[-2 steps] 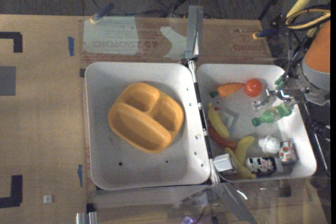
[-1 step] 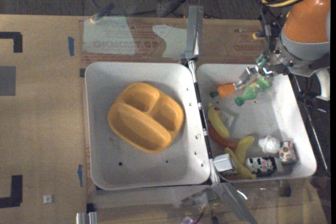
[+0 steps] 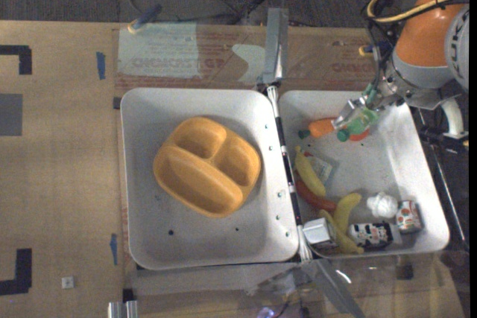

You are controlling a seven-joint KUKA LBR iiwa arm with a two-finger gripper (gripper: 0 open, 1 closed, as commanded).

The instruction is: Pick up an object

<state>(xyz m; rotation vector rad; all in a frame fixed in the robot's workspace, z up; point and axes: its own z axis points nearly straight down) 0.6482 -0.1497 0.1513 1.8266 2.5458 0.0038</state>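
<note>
The right bin point(image 3: 417, 160) holds several small objects. An orange toy carrot point(image 3: 322, 128) with a green end lies at its back left. My gripper point(image 3: 356, 118) hangs just to the right of the carrot, low over the bin's back part, with green and orange bits right under it. Whether it touches the carrot is unclear. A yellow banana point(image 3: 307, 173) lies along the left wall, over a red pepper point(image 3: 317, 199). A second banana point(image 3: 344, 211) curves toward the front.
The left bin point(image 3: 141, 220) carries an orange divided plate point(image 3: 207, 166). At the right bin's front sit a white crumpled item point(image 3: 381, 203), a small red-and-white can point(image 3: 407, 216), a black-and-white carton point(image 3: 370, 234) and a small grey box point(image 3: 317, 232). A metal divider point(image 3: 273, 56) stands behind the bins.
</note>
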